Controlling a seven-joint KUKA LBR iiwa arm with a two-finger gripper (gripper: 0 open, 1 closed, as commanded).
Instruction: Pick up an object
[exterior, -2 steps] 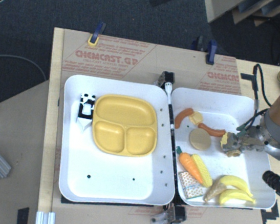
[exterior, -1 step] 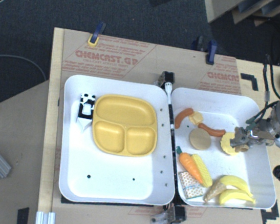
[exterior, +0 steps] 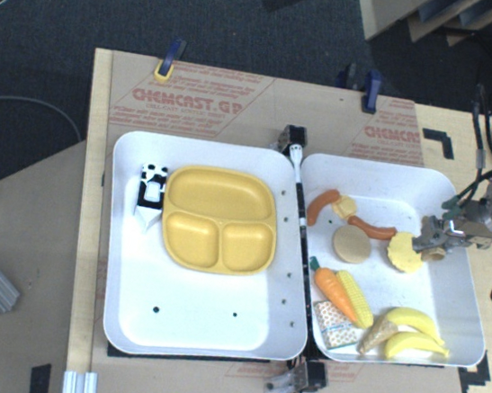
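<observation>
- The gripper (exterior: 432, 241) of a grey arm reaches in from the right and sits low over the right bin (exterior: 464, 294), by its right wall.
- Whether the fingers are open or closed cannot be told; they show as a dark, blurred cluster.
- A pale yellow wedge-shaped piece (exterior: 403, 253) lies just beside the gripper's tip, apparently touching it; it is not clear that anything sits between the fingers.
- A tan round disc (exterior: 352, 245) rests near the middle of the right bin, left of the yellow piece.
- Above the disc lie an orange sausage-like item (exterior: 319, 205), a small cream piece (exterior: 345, 206) and a second orange-brown sausage shape (exterior: 373, 227).
- Lower in the same bin, a carrot (exterior: 334, 290) and a corn cob (exterior: 355, 296) lie side by side, touching.
- A patterned flat packet (exterior: 335, 326) sits at the bin's lower left, below the carrot.
- Two bananas (exterior: 410, 336) lie together along the lower right, with a brownish piece (exterior: 378, 334) at their left end.
- In the left bin (exterior: 200, 330), a yellow divided plate (exterior: 221, 218) occupies the upper half.
- A small black-and-white object (exterior: 152, 189) sits just left of the plate.
- Both bins rest on a brown board (exterior: 98, 216) on the bench.
</observation>
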